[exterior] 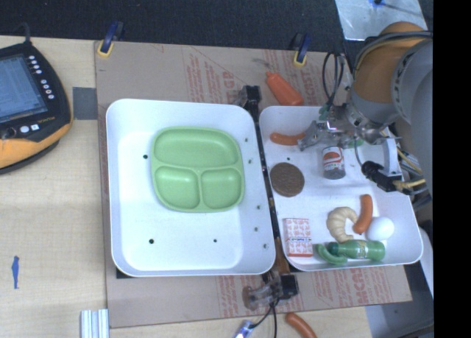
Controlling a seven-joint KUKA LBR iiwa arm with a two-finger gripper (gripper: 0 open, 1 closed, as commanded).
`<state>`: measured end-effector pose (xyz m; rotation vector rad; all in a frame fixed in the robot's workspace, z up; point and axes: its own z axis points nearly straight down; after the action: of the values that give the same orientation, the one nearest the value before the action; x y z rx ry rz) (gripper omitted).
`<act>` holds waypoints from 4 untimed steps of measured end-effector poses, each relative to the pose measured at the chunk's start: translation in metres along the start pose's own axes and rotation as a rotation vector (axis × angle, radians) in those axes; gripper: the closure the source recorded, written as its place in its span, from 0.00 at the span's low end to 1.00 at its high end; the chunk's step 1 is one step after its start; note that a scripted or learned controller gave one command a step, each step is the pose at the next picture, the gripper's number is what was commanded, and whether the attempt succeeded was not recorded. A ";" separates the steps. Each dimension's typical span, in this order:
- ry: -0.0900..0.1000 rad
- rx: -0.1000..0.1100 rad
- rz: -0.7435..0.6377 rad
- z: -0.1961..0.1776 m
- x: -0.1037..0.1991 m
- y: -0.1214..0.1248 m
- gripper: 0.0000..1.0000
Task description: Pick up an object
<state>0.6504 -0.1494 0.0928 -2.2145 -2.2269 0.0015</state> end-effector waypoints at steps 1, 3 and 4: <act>-0.001 0.002 0.002 0.001 -0.008 -0.026 0.00; -0.002 0.004 -0.001 -0.009 -0.015 -0.064 1.00; -0.003 0.004 -0.002 -0.009 -0.015 -0.064 0.00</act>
<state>0.5863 -0.1653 0.1023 -2.2119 -2.2284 0.0088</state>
